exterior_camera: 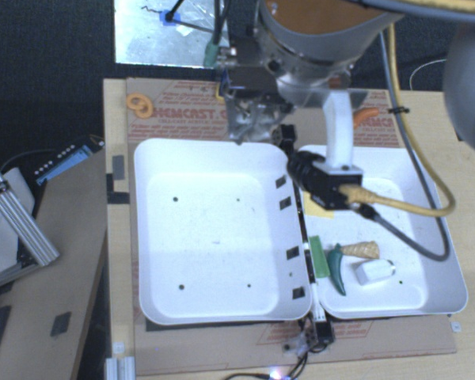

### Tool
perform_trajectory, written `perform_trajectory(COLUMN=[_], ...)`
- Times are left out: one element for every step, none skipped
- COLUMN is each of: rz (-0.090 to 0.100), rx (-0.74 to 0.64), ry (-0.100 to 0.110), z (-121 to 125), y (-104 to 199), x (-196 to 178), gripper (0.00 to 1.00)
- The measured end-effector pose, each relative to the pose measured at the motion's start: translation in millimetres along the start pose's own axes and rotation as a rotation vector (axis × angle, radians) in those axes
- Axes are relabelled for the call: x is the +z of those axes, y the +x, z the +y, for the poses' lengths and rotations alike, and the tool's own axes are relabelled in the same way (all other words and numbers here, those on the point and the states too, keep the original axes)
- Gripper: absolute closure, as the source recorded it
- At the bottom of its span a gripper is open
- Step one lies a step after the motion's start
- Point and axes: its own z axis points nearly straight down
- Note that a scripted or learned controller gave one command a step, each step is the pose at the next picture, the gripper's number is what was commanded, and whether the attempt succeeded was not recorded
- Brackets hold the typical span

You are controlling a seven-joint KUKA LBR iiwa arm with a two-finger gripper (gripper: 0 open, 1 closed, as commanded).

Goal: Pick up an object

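Note:
The right bin (439, 283) holds several small objects near its front: a tan cone-shaped piece (361, 250), a white block (374, 271), a flat green piece (317, 256) and a dark green curved piece (336, 276). A yellow item (317, 205) lies partly hidden under a black part of the arm. My gripper (255, 123) hangs over the back rim of the left bin (150, 212), near the divide between the bins. It is well behind those objects and its tip is blurred. Nothing shows in its grasp.
A black block with a yellow cable (332, 184) and a white post (338, 133) hang over the back left of the right bin. An orange ring (139, 104) and an orange piece (366, 115) lie on the cardboard behind the bins.

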Motion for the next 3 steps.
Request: perform_trajectory(rz=[0.0,0.0,0.0], rx=[0.0,0.0,0.0], ry=[0.0,0.0,0.0], z=[0.0,0.0,0.0], y=[0.0,-0.1,-0.1], x=[0.0,0.0,0.0], gripper=[1.0,1.0,1.0])
